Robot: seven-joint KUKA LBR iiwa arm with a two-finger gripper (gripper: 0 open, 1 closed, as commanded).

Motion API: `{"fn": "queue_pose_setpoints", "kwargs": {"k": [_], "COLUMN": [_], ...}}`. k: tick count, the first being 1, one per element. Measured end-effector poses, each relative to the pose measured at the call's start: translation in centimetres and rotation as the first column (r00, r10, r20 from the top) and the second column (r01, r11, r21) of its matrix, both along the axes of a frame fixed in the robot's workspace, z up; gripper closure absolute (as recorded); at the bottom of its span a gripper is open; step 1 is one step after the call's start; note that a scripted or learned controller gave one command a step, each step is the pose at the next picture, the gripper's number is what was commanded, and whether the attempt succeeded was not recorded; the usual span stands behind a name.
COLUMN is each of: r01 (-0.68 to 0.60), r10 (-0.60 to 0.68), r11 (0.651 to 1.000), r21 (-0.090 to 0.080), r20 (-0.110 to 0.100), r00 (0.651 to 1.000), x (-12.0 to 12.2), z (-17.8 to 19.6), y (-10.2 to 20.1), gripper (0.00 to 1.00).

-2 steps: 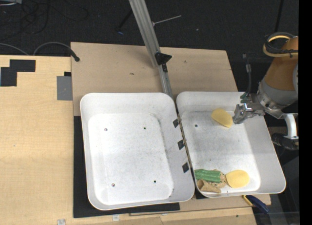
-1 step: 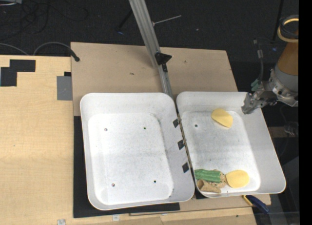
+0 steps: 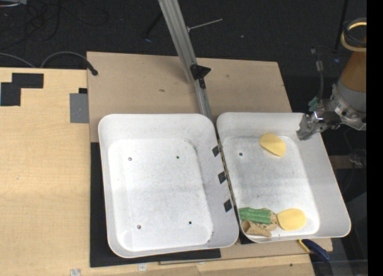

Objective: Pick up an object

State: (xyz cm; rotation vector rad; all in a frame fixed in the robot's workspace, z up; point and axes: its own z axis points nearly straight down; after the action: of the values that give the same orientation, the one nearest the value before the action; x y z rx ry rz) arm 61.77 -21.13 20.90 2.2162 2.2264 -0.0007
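The right bin [image 3: 311, 179] holds a yellow rounded piece [image 3: 273, 145] near its far side. In its near corner lie a green object [image 3: 256, 215], a tan object [image 3: 260, 228] just below it, and a second yellow piece [image 3: 291, 219]. My gripper [image 3: 306, 128] hangs over the bin's far right rim, a short way right of the upper yellow piece. Nothing shows between its fingers. The orange band of the arm is at the right edge.
The left bin [image 3: 119, 131] sits beside the right one, joined by black clips [image 3: 221, 176]. A slanted metal rail [image 3: 179, 35] rises behind the bins. A brown board and a light wooden bench top lie under and left of them.
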Motion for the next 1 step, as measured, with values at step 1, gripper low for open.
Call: {"fn": "queue_pose_setpoints", "kwargs": {"k": [1], "r01": [0.001], "r10": [-0.001], "r11": [1.000], "r21": [0.004], "r20": [-0.005], "r00": [1.000], "x": [-1.99], "z": [-0.77], "y": [5.00], "gripper": [1.00]}}
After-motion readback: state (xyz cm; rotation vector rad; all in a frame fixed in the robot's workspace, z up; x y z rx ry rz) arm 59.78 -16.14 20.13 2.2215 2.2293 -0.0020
